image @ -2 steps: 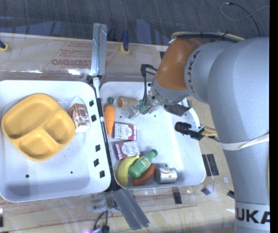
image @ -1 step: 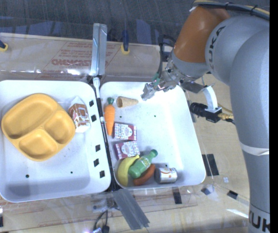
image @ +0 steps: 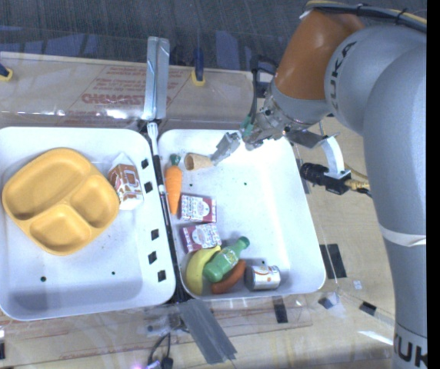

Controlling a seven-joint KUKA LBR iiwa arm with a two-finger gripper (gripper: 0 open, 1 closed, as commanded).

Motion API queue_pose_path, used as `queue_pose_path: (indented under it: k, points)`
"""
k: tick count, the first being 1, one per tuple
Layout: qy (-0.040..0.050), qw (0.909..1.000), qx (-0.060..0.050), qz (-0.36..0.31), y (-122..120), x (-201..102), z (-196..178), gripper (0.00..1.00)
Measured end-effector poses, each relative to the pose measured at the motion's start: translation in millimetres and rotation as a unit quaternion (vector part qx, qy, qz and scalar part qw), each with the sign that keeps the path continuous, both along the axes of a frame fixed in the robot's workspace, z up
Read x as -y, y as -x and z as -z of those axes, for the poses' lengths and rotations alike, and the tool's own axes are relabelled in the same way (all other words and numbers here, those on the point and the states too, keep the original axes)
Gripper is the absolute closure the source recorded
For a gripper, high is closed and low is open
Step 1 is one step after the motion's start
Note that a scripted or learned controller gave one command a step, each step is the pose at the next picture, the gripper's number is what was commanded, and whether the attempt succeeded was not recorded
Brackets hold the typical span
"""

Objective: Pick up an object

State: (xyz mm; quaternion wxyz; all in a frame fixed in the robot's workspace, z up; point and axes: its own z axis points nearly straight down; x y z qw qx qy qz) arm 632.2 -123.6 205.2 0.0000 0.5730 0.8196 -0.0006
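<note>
Camera view, looking down on the bench at a slant. 2 shallow white bins sit side by side. The left bin (image: 20,283) holds a yellow divided plate (image: 58,198) with 3 compartments, lying toward its left half, and a small brown-and-white carton (image: 126,183) just beside the plate's right edge, near the wall shared with the other bin.

The right bin (image: 281,229) holds its contents along its left side. An orange carrot (image: 173,189) lies lengthwise near the dividing wall, green end toward the back. A small tan cone-shaped item (image: 198,161) lies at the back, just right of the carrot's top. Below the carrot are 2 red-and-white packets (image: 197,207) (image: 199,236), one in front of the other. At the front, a yellow banana (image: 195,270), a green bottle (image: 225,260) tilted across it, a reddish sausage-shaped item (image: 228,277) under the bottle, and a small metal can (image: 263,277) on its side are bunched together, touching.

The arm (image: 374,91) enters from the right, its orange band above the wrist. The gripper (image: 225,147) is over the back edge of the right bin, angled down to the left, its tip just beside the tan cone. Whether it touches the cone cannot be told. The state of the end effector cannot be told from this angle; nothing is seen gripped.
</note>
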Motion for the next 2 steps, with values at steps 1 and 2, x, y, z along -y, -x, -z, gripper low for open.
queue_pose_path:
  k: [1, 2]
  points:
    - [-0.0007, 0.9853, -0.001, -0.171, 4, -42, 13, 0.00]
    - [-0.0006, 0.9943, -0.002, -0.107, 26, -96, 14, 0.00]
